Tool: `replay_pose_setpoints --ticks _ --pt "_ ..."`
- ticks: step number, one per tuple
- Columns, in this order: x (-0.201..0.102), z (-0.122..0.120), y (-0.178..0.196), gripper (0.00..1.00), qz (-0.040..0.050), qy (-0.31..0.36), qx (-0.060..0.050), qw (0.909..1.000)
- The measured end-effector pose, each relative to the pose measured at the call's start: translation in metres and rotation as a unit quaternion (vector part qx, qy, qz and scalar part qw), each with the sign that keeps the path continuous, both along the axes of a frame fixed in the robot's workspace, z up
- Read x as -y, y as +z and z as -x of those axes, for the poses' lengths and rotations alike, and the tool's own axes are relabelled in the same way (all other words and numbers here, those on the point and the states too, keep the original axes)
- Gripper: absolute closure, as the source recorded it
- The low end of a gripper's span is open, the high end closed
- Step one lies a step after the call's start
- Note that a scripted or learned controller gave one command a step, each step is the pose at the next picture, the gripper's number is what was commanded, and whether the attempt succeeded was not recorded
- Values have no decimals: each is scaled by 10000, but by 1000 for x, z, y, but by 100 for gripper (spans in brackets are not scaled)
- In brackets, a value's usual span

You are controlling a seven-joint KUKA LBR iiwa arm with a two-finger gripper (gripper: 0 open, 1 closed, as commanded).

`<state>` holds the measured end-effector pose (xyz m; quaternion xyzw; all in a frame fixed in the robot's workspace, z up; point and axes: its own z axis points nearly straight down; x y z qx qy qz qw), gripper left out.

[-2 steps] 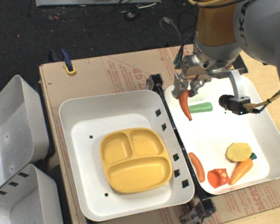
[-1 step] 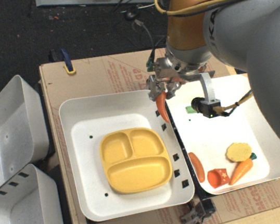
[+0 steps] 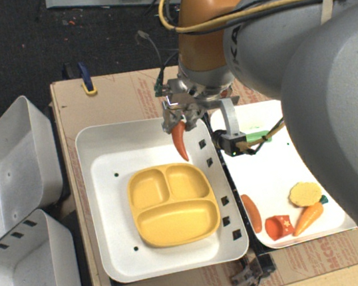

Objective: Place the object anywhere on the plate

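A yellow divided plate [image 3: 173, 203] lies in the left white bin [image 3: 108, 204]. My gripper [image 3: 177, 123] hangs above the bin's far right part, just beyond the plate's far edge. It is shut on a red chili pepper [image 3: 179, 142], which dangles point down from between the fingers. The pepper's tip ends a little above the plate's far rim.
The right bin [image 3: 269, 158] holds a long orange sausage-like piece [image 3: 251, 212], a red pepper chunk [image 3: 278, 225], a carrot [image 3: 308, 217] and a pale yellow slice [image 3: 305, 193] near its front. The big grey arm covers the right bin's far side. Two more white bins [image 3: 13, 199] stand at the left.
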<state>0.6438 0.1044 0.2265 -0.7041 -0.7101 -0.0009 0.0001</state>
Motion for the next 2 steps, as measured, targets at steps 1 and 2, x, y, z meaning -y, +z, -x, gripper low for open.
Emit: replay_pose_setpoints --ticks 1,2 --pt "-49 0 15 100 -5 -3 7 10000" --pt "-48 -11 10 100 9 -21 6 10000"
